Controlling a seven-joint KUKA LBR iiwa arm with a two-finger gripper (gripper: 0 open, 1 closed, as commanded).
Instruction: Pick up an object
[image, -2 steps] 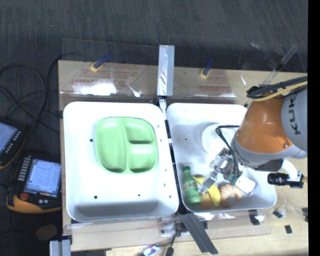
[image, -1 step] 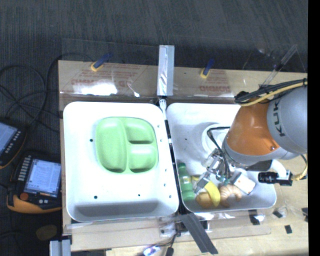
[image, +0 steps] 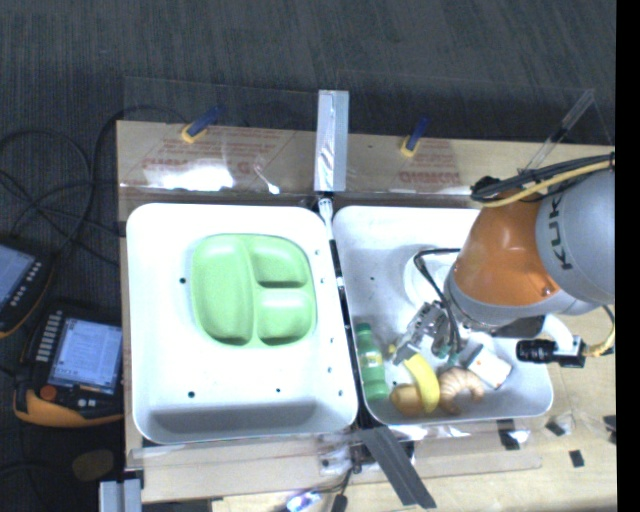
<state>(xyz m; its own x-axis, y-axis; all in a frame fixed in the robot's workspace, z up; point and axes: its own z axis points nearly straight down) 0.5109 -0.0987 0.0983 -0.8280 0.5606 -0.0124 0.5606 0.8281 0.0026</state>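
My gripper (image: 428, 332) hangs low in the right bin (image: 380, 240), under the orange wrist band. Its metal fingers point down toward the front of the bin, just above a yellow banana (image: 425, 383). Beside the banana lie a brown round object (image: 405, 399) and a tan, knobbly piece (image: 462, 384). A green bottle (image: 370, 362) lies along the bin's left wall. A white block (image: 490, 370) rests to the right of the gripper. Nothing shows clearly between the fingers.
The left bin (image: 160, 400) holds a green divided plate (image: 252, 288). A metal divider (image: 332, 130) stands behind the bins. Blue and yellow clips (image: 203, 123) sit on the back board. Tablets and cables lie on the floor at the left.
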